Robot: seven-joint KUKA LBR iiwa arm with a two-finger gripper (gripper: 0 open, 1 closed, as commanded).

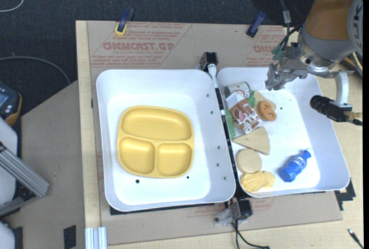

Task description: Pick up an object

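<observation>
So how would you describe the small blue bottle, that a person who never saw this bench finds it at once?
Look in the right white bin, at its near right part. The blue bottle lies there on its side, apart from the pale food pieces to its left. It is the one blue thing in that bin.

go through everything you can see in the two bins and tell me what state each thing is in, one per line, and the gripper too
yellow tray: flat, right side up, in left bin
blue bottle: lying on its side, right bin
pretzel: lying flat
brown-and-white packet: lying flat, against a green piece
wedge: flat
round cracker: flat
ridged chip: flat, near front rim
gripper: above right bin's back edge, holding nothing visible
</observation>
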